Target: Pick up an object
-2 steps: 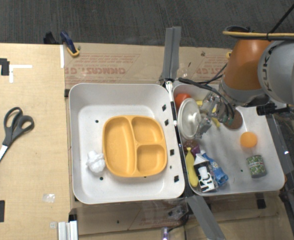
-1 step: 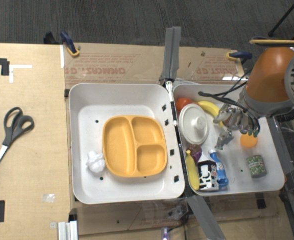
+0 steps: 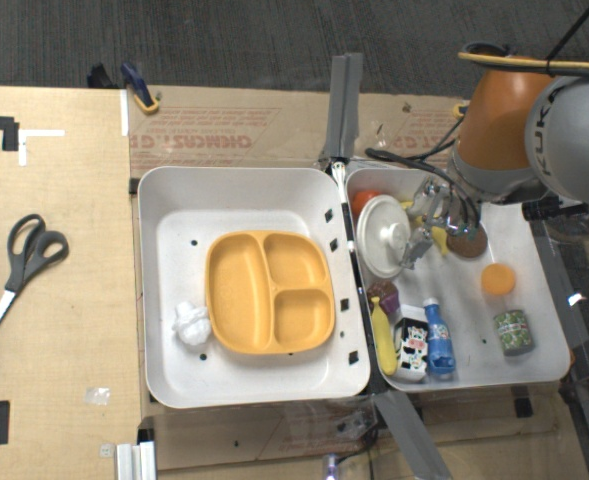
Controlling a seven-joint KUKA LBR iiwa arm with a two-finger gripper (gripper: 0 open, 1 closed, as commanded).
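White plate (image 3: 381,234) lies tilted at the left of the right bin (image 3: 534,368), against the divider. Judged light, rigid and slick; best taken by its raised rim. Gripper (image 3: 426,230) sits just beside that rim; whether it is apart or together cannot be told. Orange ball (image 3: 498,280) and blue bottle (image 3: 438,340) lie near.

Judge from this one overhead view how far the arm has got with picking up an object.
Done: the arm has reached into the right bin, its pincer low beside the white round lid. In hand: nothing visibly gripped; the grasp is not clear. Left: gripping and lifting something; the orange ball, blue bottle and green can lie untouched.
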